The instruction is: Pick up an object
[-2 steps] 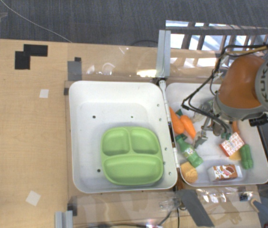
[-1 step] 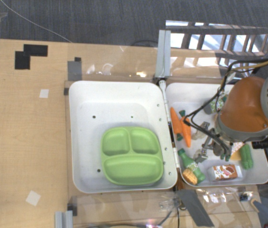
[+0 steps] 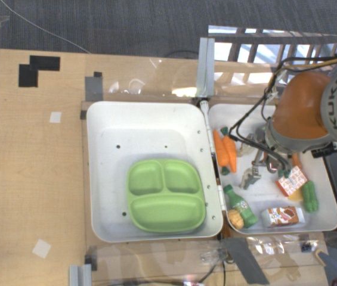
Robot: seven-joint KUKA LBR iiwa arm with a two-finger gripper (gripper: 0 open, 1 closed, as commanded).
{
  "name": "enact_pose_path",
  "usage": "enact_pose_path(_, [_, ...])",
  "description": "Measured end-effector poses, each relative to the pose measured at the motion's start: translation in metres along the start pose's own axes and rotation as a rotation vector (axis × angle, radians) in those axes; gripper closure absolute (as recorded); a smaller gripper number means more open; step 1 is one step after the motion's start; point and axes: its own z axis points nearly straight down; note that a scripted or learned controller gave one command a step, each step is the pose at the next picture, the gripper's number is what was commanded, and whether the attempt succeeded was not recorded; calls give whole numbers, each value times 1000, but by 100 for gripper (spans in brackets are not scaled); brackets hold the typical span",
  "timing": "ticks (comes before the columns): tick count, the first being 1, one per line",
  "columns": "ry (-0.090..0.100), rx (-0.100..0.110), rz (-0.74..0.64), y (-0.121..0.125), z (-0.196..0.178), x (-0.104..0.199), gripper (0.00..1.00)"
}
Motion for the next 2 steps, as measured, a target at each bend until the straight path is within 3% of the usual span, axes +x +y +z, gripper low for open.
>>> enact_pose_path(1, [-10, 3, 123, -15, -3, 76, 0])
enact_pose_path(2, [-1, -1, 77, -13, 1, -20, 0])
